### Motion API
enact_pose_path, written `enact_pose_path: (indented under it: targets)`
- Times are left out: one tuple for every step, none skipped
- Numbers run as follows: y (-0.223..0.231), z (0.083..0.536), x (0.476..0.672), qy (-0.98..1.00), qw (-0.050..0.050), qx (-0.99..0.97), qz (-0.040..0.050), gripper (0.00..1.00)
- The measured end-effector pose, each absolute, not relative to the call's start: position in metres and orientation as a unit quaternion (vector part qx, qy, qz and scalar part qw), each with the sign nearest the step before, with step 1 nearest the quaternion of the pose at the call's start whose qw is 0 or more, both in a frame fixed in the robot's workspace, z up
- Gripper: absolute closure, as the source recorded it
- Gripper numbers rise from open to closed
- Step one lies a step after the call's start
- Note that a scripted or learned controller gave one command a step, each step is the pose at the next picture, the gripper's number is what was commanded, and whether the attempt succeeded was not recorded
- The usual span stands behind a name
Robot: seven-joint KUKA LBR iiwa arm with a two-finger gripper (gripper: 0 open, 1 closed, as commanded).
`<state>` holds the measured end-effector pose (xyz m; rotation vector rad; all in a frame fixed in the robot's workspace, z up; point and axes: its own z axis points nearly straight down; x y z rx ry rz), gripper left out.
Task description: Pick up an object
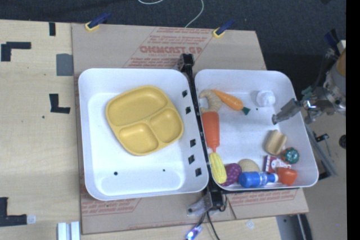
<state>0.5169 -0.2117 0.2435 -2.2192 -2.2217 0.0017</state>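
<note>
Though tilted, carrot point(228, 100) tip rightward.

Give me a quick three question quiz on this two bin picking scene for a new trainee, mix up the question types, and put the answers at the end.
1. True or false: the yellow divided plate lies in the left bin.
2. Multiple choice: what lies nearest the right bin's front edge? A) blue bottle B) small carrot C) white cap
3. Fill in: the gripper is at the right bin's ___ side, above the bread roll.

Key: 1 true; 2 A; 3 right.
</note>
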Motion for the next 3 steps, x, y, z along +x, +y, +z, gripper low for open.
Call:
enact_pose_path:
  targets:
    - [-0.211,0.253,0.517,-0.708,0.001,-0.706,0.0006,1.0]
    - [-0.131,0.267,0.482,-0.71,0.002,-0.704,-0.0001,1.0]
    - [-0.067,0.226,0.486,-0.709,0.003,-0.705,0.0012,1.0]
